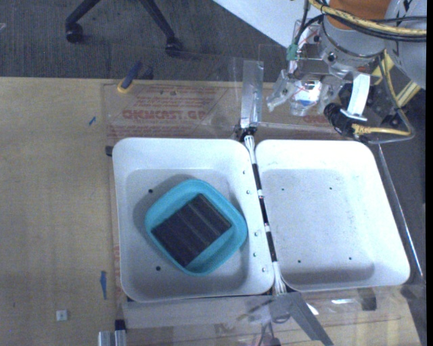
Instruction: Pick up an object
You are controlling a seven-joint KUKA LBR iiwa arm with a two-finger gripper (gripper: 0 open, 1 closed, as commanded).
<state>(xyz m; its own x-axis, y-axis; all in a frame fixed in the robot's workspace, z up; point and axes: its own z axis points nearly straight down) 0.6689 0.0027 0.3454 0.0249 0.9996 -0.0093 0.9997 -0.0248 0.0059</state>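
A teal square dish with a dark ribbed insert (195, 226) lies tilted in the middle of the left bin (135, 162). My gripper (295, 100) hangs high above the bench, past the far rim of the right bin (379, 223), well away from the dish. Something small and pale with a blue spot shows near its tip, but I cannot make out whether it is part of the gripper or a held thing.
A clear plastic sheet with red lettering (169, 108) lies behind the left bin. A ridge with screws (260, 203) divides the two bins. Cables and a black fitting (352, 118) hang by the wrist. An office chair base (122, 20) stands on the floor beyond.
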